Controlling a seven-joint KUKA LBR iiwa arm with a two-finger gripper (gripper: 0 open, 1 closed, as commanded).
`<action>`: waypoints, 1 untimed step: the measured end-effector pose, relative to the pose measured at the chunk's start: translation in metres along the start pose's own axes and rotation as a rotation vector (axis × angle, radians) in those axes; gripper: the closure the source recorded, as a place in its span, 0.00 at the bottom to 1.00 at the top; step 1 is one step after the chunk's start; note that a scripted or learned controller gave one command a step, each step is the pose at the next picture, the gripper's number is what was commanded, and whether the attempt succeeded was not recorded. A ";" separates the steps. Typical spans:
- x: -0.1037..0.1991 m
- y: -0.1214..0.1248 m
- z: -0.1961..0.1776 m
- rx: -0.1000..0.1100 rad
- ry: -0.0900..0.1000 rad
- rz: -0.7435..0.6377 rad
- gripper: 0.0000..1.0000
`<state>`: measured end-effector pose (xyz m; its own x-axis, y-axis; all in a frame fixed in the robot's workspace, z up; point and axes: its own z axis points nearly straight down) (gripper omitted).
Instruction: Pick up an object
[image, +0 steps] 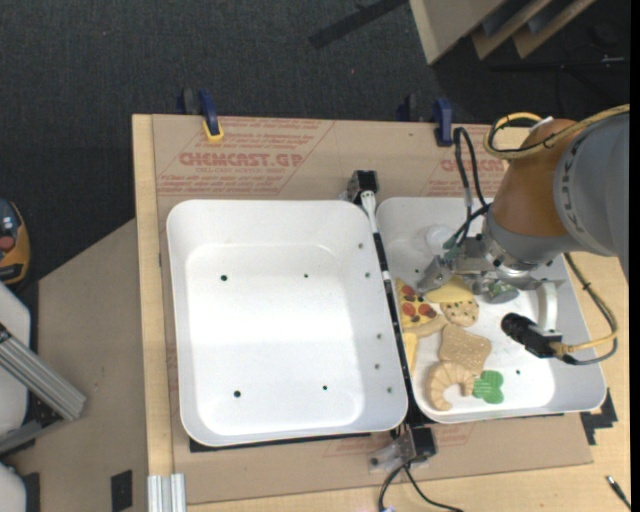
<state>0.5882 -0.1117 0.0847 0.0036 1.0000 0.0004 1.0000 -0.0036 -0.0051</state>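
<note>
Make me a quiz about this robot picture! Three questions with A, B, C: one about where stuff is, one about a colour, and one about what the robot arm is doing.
1. Where is the toy food piled?
A. In the left bin
B. In the right bin
C. On the floor

2. What colour is the small leafy piece at the front of the pile?
A. Green
B. Blue
C. Purple

3. Where is the gripper?
A. Over the left bin
B. Away from the bench
C. Low over the right bin, just behind the food

Answers:
1. B: the toy food lies in the right bin, along the side next to the left bin.
2. A: the leafy piece beside the croissant is bright green.
3. C: the gripper reaches into the right bin, close to the cracker.
</note>
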 end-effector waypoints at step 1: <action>0.016 -0.016 0.000 -0.004 -0.001 -0.003 0.00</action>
<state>0.5718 -0.0956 0.0851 0.0011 1.0000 -0.0007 1.0000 -0.0011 -0.0013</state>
